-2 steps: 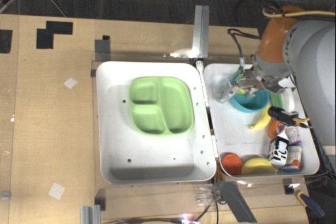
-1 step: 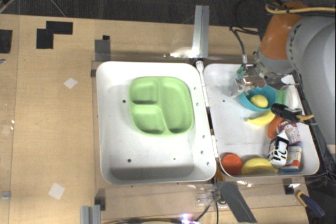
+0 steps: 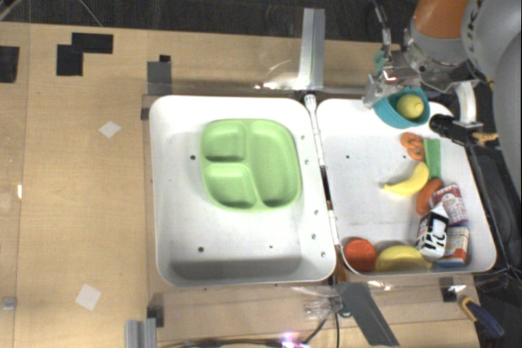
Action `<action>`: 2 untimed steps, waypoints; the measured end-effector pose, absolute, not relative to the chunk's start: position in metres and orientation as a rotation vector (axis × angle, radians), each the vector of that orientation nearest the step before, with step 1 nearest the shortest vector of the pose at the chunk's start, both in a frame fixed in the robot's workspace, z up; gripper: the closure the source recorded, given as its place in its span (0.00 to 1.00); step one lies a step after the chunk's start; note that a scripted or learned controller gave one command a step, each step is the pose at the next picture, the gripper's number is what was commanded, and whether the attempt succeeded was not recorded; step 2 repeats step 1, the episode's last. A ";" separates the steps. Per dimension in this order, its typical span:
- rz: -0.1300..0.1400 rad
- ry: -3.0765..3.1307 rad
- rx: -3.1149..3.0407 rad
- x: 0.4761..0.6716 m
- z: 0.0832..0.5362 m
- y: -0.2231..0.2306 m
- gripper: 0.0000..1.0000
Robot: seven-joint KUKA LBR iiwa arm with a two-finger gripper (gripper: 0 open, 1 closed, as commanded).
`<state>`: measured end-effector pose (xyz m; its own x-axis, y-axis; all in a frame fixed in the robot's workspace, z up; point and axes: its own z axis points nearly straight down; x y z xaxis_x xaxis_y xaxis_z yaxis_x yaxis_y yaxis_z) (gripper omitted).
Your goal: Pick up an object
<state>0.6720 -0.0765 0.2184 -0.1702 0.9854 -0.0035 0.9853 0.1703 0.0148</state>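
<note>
Gripper [image 3: 385, 76], finger state I cannot tell, is hovering w/ a teal bowl [image 3: 397, 109] just below it, prob. light, stiff, slick plastic; rim seems best hold.

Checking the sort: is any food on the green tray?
No. The green tray in the left bin holds nothing.

Open floor in the right bin's left half; clutter along its right wall and front edge

The right bin [image 3: 359, 175] is left bare from its left wall to mid-floor. Its right wall is lined by a blue cup [image 3: 400, 108] at the back right corner, a carrot [image 3: 413, 144], a green stick [image 3: 431, 157], a banana [image 3: 408, 182] and a bottle [image 3: 444, 224]; a red ball [image 3: 360, 253] and a yellow fruit [image 3: 400, 257] are set along the front edge. The left bin's middle is taken by a green tray [image 3: 247, 163].
</note>
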 end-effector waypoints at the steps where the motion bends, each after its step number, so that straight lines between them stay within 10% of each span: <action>1: 0.008 2.404 2.007 0.671 0.225 -0.076 1.00; 2: 0.008 2.404 2.007 0.671 0.225 -0.076 1.00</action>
